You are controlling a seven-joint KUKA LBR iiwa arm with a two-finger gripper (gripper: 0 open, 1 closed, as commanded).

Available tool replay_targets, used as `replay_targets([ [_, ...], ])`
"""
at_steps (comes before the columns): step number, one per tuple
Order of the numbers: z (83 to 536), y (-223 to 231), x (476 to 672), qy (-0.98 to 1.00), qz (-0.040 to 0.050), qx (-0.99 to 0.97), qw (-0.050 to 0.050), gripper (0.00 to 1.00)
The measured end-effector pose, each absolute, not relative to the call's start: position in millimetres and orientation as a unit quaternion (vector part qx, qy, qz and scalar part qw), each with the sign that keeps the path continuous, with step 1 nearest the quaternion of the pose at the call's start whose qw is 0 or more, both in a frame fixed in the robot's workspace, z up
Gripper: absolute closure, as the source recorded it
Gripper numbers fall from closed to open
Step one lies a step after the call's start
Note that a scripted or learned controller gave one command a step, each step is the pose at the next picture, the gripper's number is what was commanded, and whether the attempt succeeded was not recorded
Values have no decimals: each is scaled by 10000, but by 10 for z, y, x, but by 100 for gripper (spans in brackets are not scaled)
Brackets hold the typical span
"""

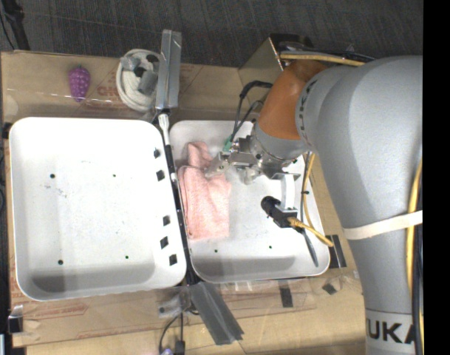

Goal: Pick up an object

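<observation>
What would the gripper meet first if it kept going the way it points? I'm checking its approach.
Most likely the crumpled pink cloth in the right white bin: the gripper points left and down at the cloth's upper edge. Height above it is unclear.

Robotics lab or test cell. Evidence: grey industrial arm (372,161) lettered "UKA" at base, two shallow white bins (84,205) clamped side by side on a cardboard-covered tabletop (40,87), loose cables (243,106), dark carpet floor (210,13), fixed overhead viewpoint.
</observation>
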State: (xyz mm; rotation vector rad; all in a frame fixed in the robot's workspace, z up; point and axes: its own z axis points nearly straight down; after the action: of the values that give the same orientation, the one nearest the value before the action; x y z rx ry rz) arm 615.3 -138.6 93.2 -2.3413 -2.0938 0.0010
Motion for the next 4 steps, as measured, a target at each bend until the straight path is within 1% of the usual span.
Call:
replay_targets([
  [1, 934, -1027, 6323, -7177, -2, -6964, -5, 0],
  [2, 954, -1509, 6381, -7170, 0, -6971, 2, 0],
  [3, 924, -1025, 6394, -7716, 10, -6361, 10, 0],
  [4, 924, -1027, 6394, -7715, 10, -6362, 9, 0],
])
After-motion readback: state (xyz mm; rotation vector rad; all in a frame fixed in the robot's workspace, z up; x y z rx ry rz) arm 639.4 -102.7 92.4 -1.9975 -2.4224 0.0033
